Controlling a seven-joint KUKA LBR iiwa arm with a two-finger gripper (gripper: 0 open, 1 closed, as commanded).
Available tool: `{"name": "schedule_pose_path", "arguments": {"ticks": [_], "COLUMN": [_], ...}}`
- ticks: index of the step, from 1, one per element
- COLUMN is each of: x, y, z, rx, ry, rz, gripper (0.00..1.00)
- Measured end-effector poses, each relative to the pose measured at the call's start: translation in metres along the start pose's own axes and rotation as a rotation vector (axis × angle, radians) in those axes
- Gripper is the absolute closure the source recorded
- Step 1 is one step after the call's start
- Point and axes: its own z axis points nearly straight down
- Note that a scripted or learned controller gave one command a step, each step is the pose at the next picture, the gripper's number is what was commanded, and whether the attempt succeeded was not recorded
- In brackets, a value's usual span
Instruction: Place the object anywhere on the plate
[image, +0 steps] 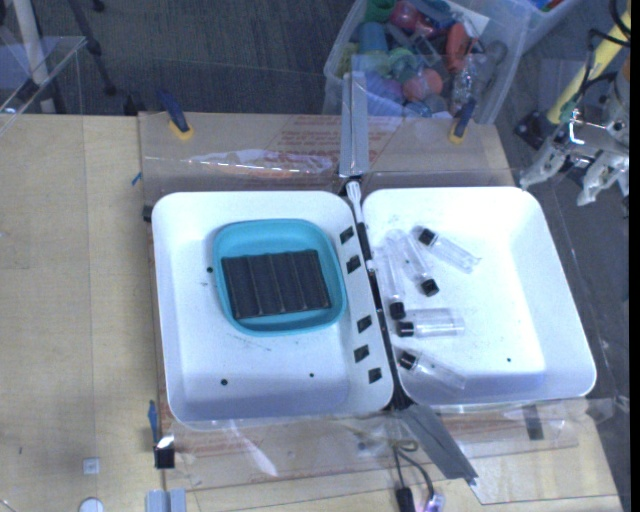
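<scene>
A teal plate (225, 300) with rounded corners lies in the left bin (185, 380), and a black ridged slab (275, 284) covers its middle. Several clear plastic vials with black caps lie scattered in the left half of the right bin (530, 330): one (446, 248) near the back, one (432, 324) in the middle, one (432, 368) near the front. More of them lie close against the divider (362, 300) between the bins.
Small black tabs dot the divider. A clear tub of colourful toys (420, 45) stands behind the bins. Pale metal hardware (580, 155) sits beyond the right bin's back corner. Bare wooden bench (70, 300) stretches to the left.
</scene>
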Motion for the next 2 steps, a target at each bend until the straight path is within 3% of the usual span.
{"name": "schedule_pose_path", "arguments": {"ticks": [1,2], "x": [-0.005,0.009], "y": [0.001,-0.003], "z": [-0.09,-0.006], "rx": [-0.005,-0.001], "ry": [0.0,0.0], "rz": [0.075,0.092], "gripper": [0.0,0.0]}}
